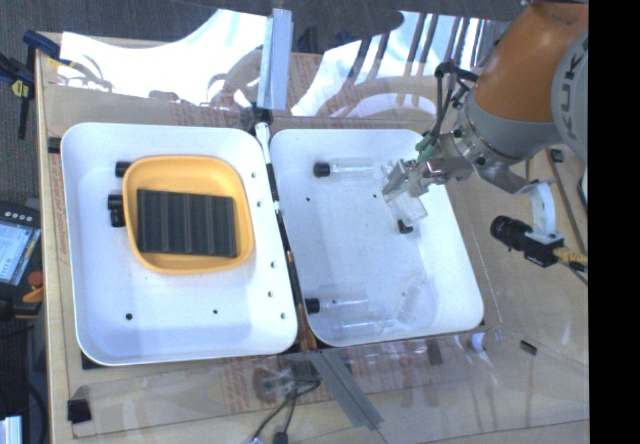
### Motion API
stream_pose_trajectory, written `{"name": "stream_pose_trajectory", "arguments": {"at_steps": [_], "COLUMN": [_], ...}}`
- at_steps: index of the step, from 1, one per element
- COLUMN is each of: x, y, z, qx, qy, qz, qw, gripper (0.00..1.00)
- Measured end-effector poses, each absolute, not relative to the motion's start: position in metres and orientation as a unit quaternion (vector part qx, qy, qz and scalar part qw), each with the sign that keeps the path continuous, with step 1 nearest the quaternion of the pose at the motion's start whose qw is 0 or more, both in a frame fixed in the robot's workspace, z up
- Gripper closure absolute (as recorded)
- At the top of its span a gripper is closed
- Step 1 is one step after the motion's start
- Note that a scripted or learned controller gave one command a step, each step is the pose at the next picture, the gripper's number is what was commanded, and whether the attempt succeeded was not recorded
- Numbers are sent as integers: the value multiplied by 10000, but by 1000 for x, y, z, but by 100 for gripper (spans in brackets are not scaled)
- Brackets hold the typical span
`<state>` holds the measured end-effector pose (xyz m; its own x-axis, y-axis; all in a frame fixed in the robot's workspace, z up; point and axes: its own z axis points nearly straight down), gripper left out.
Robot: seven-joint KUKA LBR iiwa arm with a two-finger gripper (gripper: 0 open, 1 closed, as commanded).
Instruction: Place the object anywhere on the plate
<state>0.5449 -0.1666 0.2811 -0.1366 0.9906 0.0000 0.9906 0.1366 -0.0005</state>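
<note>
While the yellow plate waits in the left bin with a dark ridged block on it, the gripper hangs over the right bin, its grip unreadable, near a small dark object, so pickup seems pending, then carrying left.

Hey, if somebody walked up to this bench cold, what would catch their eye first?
Probably the yellow plate with its dark ribbed centre, sitting in the left white bin. Next, the grey arm's bulky orange band at upper right, with its gripper low over the right white bin, where a small dark object lies just below it.
</note>
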Motion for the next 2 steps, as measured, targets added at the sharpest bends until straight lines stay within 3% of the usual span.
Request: {"name": "stream_pose_trajectory", "arguments": {"at_steps": [1,2], "x": [545,561], "y": [-166,-183], "z": [281,233], "qx": [-6569,-6575], "qy": [-7540,-7534], "qz": [1,13], "qw": [2,18], "gripper": [0,0]}}
